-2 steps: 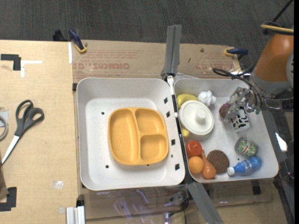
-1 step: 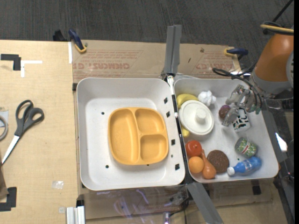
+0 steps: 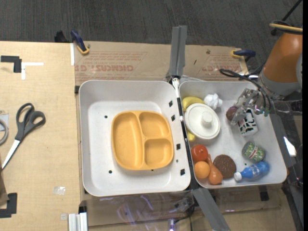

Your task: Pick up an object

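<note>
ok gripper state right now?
Gripper: cannot be told. It sits low in the right bin, over a black-and-white object; no grasp is visible.

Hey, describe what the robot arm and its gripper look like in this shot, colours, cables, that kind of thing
The arm shows a rounded orange section above a grey wrist, with a yellowish rim at its top. Thin dark cables run around the wrist. The gripper is a small silvery metal assembly with a white block bearing black markings.
</note>
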`<state>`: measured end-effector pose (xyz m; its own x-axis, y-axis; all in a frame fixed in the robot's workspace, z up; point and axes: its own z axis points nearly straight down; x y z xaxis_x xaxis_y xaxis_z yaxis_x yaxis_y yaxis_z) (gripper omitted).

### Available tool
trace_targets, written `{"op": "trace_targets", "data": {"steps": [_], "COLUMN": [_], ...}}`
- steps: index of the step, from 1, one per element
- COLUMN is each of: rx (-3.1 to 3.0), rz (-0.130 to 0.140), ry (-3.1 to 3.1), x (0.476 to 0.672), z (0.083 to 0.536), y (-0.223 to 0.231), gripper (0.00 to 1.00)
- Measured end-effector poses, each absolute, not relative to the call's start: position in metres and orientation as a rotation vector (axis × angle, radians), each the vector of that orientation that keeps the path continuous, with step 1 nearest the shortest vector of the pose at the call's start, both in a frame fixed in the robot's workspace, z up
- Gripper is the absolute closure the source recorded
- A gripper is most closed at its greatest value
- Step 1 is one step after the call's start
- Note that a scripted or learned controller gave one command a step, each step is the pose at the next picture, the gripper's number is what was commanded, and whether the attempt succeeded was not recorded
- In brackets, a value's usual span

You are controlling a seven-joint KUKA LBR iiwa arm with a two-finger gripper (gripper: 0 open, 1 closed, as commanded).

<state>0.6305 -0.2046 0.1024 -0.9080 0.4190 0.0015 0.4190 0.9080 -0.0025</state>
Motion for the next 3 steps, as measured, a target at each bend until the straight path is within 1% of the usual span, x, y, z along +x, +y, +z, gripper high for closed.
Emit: {"op": "trace_targets", "data": {"steps": [1,2,3], "rx": [-0.673,-0.67,0.01], "rz": [0.003,0.005,-0.006], "ry": [-3.066,-3.067,-3.149], "x": [0.631,0.631,0.654], "z": [0.102,0.109,0.094], "y": [-0.204,-0.204,-0.218], "gripper": [0.0,1.0,1.0]}}
